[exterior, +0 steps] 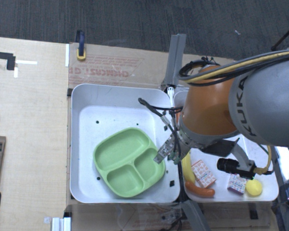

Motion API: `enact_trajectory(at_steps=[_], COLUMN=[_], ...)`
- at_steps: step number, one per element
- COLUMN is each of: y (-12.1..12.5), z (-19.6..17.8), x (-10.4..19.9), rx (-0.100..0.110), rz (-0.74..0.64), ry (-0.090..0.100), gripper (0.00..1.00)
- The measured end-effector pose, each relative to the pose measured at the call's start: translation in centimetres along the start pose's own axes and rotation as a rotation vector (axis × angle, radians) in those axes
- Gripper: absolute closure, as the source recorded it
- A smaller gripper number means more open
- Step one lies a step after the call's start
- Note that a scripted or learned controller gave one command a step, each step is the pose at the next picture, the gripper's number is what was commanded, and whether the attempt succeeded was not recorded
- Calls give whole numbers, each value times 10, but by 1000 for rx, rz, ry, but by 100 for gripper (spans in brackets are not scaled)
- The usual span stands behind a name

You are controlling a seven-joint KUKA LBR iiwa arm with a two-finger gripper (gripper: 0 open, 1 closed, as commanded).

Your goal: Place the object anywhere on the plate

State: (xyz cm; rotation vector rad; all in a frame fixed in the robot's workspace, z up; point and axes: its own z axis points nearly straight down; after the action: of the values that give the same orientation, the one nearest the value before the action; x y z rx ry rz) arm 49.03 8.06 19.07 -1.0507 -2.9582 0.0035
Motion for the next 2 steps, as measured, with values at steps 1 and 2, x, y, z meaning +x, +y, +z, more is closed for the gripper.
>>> enact_trajectory(at_steps=[1, 2], y=[-83, 4], z=[0, 0], x=[-52, 20], rx=[-1, 0], rz=[343, 348], ry=[0, -1], gripper=[100, 100])
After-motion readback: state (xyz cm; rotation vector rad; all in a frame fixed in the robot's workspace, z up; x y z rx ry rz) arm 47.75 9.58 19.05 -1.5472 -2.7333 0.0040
